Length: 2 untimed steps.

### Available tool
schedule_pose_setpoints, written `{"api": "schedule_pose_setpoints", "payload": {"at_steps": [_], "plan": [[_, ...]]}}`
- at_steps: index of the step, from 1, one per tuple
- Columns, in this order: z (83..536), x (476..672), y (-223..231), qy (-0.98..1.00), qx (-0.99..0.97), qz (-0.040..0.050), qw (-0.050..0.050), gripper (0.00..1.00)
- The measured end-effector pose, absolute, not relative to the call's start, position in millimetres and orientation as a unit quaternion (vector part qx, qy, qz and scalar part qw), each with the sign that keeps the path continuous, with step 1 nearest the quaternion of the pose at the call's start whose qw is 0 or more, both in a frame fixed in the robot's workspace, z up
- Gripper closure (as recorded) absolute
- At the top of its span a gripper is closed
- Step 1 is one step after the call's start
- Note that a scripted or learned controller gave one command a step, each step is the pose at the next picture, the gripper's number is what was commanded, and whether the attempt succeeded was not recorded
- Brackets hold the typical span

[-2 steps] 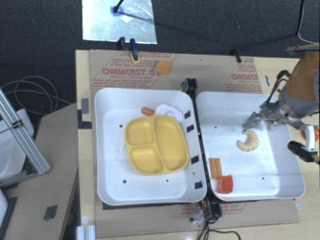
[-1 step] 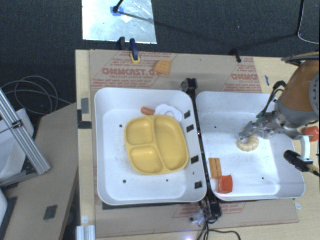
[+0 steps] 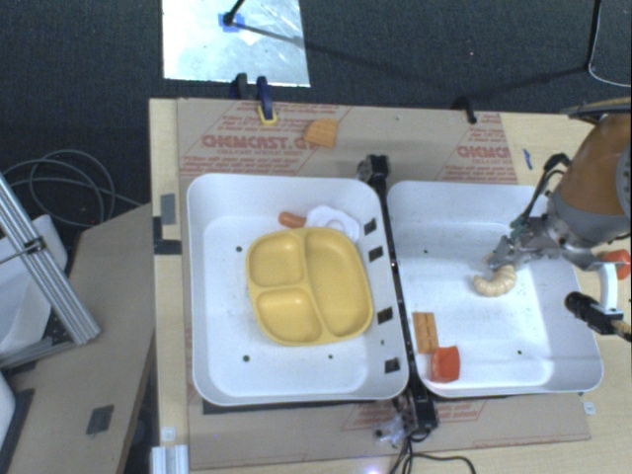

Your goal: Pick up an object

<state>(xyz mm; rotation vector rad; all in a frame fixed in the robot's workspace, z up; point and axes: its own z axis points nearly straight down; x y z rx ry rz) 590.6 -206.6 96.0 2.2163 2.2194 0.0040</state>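
The gripper [image 3: 509,255] is low in the right bin [image 3: 464,363], tip right at the upper end of the curved beige croissant-like piece [image 3: 496,281]. It looks like a descent onto that piece, coming in from the bin's right side because the arm [image 3: 592,191] is based there. Whether the fingers are apart or together can't be told; the tip is too small and dark against the wrist. No object is visibly between them, so I'm not calling it a grasp.

Other candidates in the same bin: the orange-tan wafer block [image 3: 426,331] and the red piece [image 3: 445,363], both near the divider, toward the bin's front corner and well apart from the croissant piece.

In the left bin [image 3: 217,265], the yellow divided plate [image 3: 308,284] sits in the middle, with a white item [image 3: 334,220] and a small orange sausage-like thing [image 3: 291,219] just behind the plate's far edge. A tan block [image 3: 321,131] lies on the counter [image 3: 415,136] behind the left bin.

Judgement: the target is probably the croissant piece, as it's isolated, so an easy top grab. The curved shape may slip.
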Motion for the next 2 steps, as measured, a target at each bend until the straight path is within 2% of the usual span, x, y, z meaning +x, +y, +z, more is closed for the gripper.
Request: {"api": "schedule_pose_setpoints", "payload": {"at_steps": [1,2], "plan": [[85,641.9,-124,0.712,0.703,0.0015,0.002,1.0],[191,595.6,-53,0.711,0.703,0.0037,0.001,1.0]]}}
